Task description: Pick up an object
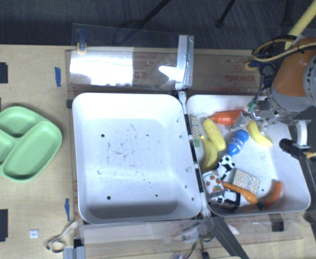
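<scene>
The right bin (294, 172) holds several toy foods. A yellow corn cob (214, 134) lies over a yellow banana (208, 156) near its left wall. Behind them is an orange carrot (226, 117). A blue bottle (236, 142) lies in the middle, with a second yellow banana (259, 134) to its right. At the front are a black-and-white spotted piece (226, 163), an orange patterned box (246, 181), another carrot (242, 192) and a brown sausage (272, 192). My gripper (259, 112) hangs over the bin's back right part, just above the second banana and beside the carrot.
The left bin (130, 155) sits beside the right one, a thin divider between them. A green divided plate (20, 142) rests on the bench at far left. A clear plastic panel (128, 63) stands behind the bins. The arm's orange band (291, 72) and its cables are at the upper right.
</scene>
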Available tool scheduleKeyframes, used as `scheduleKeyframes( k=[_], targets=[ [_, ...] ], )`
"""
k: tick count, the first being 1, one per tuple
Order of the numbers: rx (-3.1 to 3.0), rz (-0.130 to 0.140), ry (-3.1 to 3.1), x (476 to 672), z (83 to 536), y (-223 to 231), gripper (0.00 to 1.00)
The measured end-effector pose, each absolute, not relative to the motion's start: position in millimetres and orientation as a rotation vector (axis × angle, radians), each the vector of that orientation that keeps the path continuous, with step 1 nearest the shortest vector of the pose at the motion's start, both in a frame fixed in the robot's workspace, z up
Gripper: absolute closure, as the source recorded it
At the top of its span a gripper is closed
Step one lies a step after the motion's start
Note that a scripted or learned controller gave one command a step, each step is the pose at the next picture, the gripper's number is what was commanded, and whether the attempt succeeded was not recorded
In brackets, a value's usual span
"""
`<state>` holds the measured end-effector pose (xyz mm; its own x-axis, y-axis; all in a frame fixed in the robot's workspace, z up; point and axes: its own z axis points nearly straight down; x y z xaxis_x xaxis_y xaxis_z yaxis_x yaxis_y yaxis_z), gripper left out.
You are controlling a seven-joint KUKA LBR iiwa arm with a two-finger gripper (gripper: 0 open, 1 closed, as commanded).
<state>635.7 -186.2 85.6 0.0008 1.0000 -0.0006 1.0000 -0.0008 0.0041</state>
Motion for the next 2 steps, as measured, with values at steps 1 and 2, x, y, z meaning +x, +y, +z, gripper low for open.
scheduleKeyframes(
  k=[1,2],
  targets=[
    [2.219,0.004,2.217,636.6,96,-187,1.0],
    [2.269,0.001,2.172,596.5,198,-150,1.0]
  ],
)
